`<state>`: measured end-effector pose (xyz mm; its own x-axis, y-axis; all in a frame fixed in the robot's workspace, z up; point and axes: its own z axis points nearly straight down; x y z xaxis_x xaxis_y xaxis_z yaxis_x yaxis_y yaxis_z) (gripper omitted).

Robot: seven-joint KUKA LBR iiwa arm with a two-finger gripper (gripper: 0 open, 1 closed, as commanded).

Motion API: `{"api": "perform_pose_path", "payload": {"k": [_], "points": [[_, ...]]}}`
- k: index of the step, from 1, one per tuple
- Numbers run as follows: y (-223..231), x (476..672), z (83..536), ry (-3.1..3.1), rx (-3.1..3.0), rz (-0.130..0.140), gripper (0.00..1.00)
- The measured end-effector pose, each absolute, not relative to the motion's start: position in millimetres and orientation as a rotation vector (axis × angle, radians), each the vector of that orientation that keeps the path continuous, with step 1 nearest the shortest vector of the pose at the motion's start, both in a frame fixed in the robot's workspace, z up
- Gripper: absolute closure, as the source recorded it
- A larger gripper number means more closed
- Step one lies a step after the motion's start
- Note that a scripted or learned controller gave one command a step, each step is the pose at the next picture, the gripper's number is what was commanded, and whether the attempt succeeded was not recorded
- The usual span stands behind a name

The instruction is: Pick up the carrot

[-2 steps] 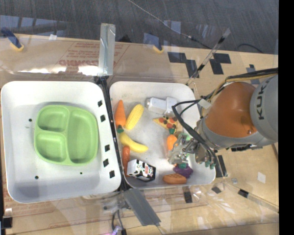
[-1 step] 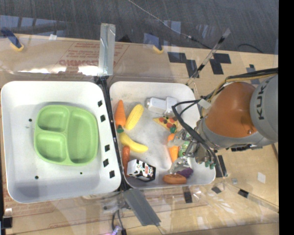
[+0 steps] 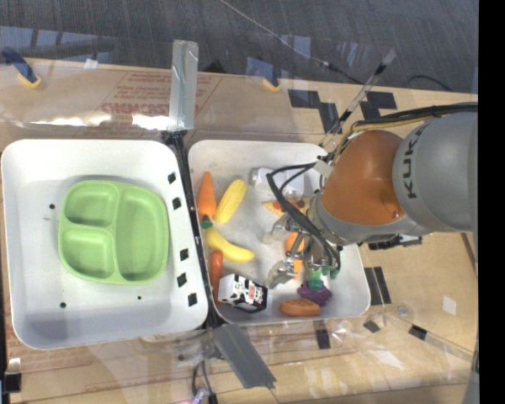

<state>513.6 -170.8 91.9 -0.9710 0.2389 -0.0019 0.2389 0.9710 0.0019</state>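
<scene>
Carrot [image 3: 205, 197] lies in the right bin [image 3: 236, 154]; arm [image 3: 421, 175] reads "KUKA".

carrot [image 3: 205, 197] | orange, green-tipped | lying at right bin's left wall

Both white bins [image 3: 34, 251]: smooth plastic, faint sheen. Green divided plate [image 3: 114, 230]: matt plastic. Right of plate, carrot [image 3: 205, 197], corn [image 3: 230, 200] and banana [image 3: 228, 247]: glossy moulded plastic. Bench [image 3: 93, 87]: cardboard-brown under shiny clear film. Arm's orange band [image 3: 364, 183]: satin-smooth.
</scene>
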Motion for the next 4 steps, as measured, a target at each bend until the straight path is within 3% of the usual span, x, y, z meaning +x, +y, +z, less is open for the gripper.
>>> {"api": "perform_pose_path", "payload": {"k": [1, 2, 3, 4], "points": [[-171, 515.0, 103, 3.115, 0.366, 0.000, 1.00], [-118, 479.6, 229, 3.126, 0.159, -0.003, 1.00], [-103, 486.3, 220, 3.111, -0.416, -0.001, 1.00], [-102, 487.9, 231, 3.107, -0.423, -0.003, 1.00]]}}
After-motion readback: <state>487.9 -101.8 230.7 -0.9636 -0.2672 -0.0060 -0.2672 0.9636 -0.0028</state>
